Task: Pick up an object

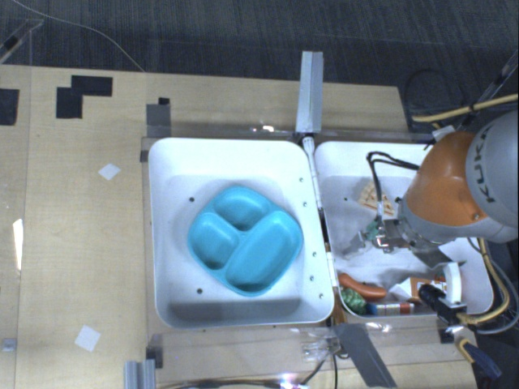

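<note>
**My hand low in the right bin, among the clutter**

My gripper sits low in the right bin, near its middle and a little toward the divider. I cannot tell from this slanted view what state it is in; the metal parts there are small and partly hidden under my own wrist. Nothing can be made out between them, so I do not claim to hold anything.

Just above my hand lies a pale waffle-patterned piece, close to the tip but apart from it. Below my hand, toward the near wall of the bin, lies an orange-red carrot-like thing, and tucked in the near left corner beside it is a green object. A marker lies along the near wall, just right of the carrot. These are the things on offer for picking, all in this same bin.

My arm, with its orange band, covers much of the right half of the bin and hides what lies beneath it. A black cable loops over the far part of the bin.

Across the divider, the left bin holds a blue divided plate with three compartments, lying flat near its middle, well apart from my hand.
</note>
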Controlling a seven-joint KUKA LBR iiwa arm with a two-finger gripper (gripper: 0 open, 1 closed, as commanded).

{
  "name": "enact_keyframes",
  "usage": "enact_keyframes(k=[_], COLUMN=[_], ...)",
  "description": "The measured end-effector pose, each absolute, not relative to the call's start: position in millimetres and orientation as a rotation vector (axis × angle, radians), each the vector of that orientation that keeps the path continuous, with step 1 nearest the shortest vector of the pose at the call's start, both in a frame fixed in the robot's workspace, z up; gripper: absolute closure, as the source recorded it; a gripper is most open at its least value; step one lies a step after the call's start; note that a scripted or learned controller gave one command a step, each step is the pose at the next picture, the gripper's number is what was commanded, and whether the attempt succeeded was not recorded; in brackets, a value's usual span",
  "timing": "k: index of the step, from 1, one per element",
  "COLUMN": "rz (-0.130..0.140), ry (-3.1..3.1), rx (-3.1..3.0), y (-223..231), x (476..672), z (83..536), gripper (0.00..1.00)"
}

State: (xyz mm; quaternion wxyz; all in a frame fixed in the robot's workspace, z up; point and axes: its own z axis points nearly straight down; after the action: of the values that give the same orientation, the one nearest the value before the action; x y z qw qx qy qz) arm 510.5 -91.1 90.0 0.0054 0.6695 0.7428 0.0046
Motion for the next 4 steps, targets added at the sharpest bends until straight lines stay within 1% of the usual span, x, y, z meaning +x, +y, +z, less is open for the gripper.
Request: enact_keyframes(k=[1, 2, 3, 4], rz=[0.006, -0.017, -0.021, -0.007], ry=[2.501, 2.506, 2.763, 2.966], rx=[1.891, 1.928, 1.566, 1.157], y=[-89.9, -129.4, -169.6, -194.9], x=[626.9, 664.2, 663.8, 663.3], z=[93.6, 102.7, 97.5, 91.9], gripper=[0.0, 0.0, 0.0, 0.0])
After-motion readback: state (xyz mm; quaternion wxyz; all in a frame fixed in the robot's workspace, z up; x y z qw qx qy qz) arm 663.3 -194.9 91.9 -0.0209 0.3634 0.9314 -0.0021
